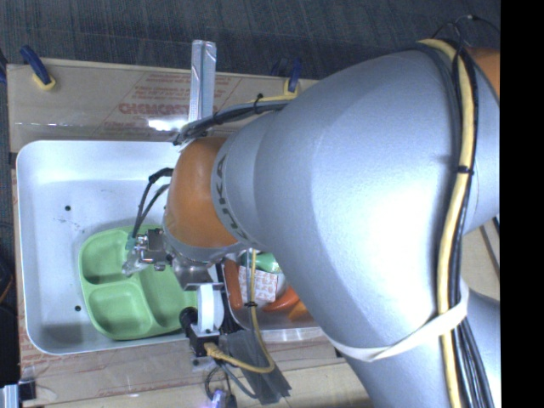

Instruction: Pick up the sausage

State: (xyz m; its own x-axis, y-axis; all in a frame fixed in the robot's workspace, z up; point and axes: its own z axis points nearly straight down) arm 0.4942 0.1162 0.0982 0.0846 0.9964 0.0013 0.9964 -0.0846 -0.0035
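Orange sausage [295,302] half under arm, view-right of claw [150,257] — claw state: cannot tell.

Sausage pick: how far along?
Done: arm reaches down over the green tray in the left bin. In hand: nothing confirmed; an orange labelled item, possibly the sausage, shows beside the wrist. Left: a visible grasp and the lift.

arm [365,202]: in from right, bent down | wrist [197,201]: orange band up | hand [146,255]: beneath, mostly hidden
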